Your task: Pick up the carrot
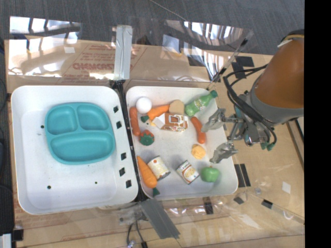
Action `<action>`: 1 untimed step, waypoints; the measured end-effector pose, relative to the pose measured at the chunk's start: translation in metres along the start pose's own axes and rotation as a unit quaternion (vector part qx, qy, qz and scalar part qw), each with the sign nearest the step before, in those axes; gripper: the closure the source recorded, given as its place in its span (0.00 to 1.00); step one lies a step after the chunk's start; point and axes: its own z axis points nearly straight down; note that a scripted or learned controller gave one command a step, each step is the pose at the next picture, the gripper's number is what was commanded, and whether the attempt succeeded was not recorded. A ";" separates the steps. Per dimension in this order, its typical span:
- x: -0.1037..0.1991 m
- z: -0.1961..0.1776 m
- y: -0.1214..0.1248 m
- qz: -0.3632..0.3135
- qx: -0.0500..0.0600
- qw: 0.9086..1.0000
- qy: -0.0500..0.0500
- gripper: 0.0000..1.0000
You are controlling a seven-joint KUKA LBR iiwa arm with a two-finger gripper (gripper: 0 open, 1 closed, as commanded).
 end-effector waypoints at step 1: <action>0.010 0.076 -0.025 -0.014 -0.001 1.000 0.002 0.00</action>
